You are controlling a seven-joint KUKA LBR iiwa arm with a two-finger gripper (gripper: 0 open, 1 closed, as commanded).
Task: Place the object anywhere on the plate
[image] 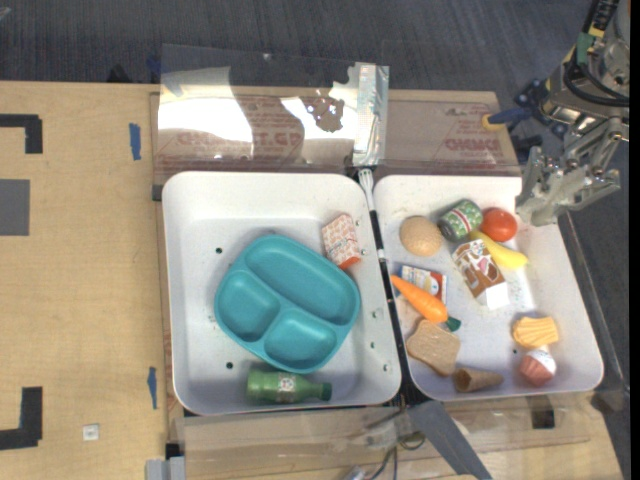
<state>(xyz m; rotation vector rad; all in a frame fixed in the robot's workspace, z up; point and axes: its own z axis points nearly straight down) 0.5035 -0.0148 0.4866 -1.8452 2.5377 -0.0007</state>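
A teal plate with three compartments lies tilted in the left bin. A small red-and-white carton leans at the plate's upper right edge, and a green bottle lies on its side below the plate. The right bin holds several toy foods: a tan potato, a green can, a tomato, a carrot and a bread slice. My gripper hovers at the right bin's upper right corner, above its rim, with nothing visibly between its fingers.
A brown-and-white box and a yellow banana lie mid-bin on the right. An orange-yellow piece, a pink-and-white item and a cone sit along its lower right. A clear panel stands behind the bins.
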